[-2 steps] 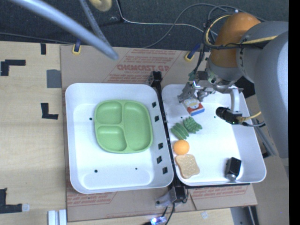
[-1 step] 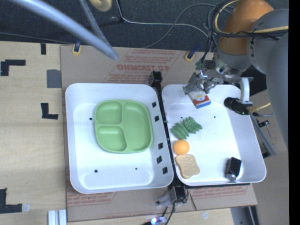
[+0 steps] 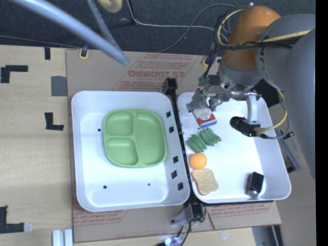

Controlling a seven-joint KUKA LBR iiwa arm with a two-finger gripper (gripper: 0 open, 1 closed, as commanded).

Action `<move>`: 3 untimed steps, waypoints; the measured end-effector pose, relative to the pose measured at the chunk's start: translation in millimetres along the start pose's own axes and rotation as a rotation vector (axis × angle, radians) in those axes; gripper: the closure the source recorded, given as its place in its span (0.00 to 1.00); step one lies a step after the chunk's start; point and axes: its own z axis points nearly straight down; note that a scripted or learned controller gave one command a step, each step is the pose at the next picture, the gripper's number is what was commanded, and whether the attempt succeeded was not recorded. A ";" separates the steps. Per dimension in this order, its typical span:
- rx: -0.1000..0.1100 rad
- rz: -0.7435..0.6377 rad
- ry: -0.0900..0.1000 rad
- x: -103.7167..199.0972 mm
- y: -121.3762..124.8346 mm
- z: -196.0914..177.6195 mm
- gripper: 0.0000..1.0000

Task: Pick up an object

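Where red print marks the cardboard sheet [image 3: 154,70] beneath the bins, "CHEMCAST GP" can be partly read. End effector [image 3: 205,104] hangs over the right bin's [image 3: 269,158] far left corner, right above a small carton [image 3: 206,119] with red and blue label, text too small to read; cannot tell its opening. Nearby lie knobbly green pods [image 3: 203,139], a smooth orange ball [image 3: 198,161], a toast slice [image 3: 205,181], a black block [image 3: 254,183]. Left bin [image 3: 87,152] holds a green, glossy divided plate [image 3: 136,138].
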 end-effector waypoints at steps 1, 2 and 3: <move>0.001 -0.001 0.000 48.6 -17.8 5.8 1.00; 0.000 -0.003 0.001 100.8 -27.5 4.2 1.00; 0.001 -0.002 0.000 141.5 -52.1 -0.5 1.00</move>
